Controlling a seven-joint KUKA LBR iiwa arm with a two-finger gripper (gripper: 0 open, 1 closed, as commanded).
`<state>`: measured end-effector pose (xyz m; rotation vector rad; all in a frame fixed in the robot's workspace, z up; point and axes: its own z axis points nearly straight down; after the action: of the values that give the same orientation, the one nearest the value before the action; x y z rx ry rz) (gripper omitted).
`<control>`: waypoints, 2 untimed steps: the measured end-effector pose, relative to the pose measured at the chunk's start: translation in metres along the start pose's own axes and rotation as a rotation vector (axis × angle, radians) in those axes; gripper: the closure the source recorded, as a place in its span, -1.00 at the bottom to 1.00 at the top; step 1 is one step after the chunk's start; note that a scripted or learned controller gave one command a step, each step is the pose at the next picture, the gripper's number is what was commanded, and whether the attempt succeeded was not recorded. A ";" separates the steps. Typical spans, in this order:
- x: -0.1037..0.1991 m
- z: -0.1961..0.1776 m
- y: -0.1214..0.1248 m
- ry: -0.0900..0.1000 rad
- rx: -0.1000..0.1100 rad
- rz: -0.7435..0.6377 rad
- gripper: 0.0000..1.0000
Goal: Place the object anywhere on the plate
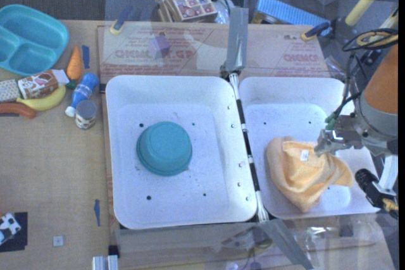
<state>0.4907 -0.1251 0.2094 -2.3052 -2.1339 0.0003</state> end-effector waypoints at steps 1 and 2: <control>0.067 -0.028 -0.010 -0.001 -0.001 -0.185 1.00; 0.162 -0.048 0.009 -0.001 0.001 -0.265 1.00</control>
<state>0.5121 0.0353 0.2571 -2.0027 -2.4201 0.0016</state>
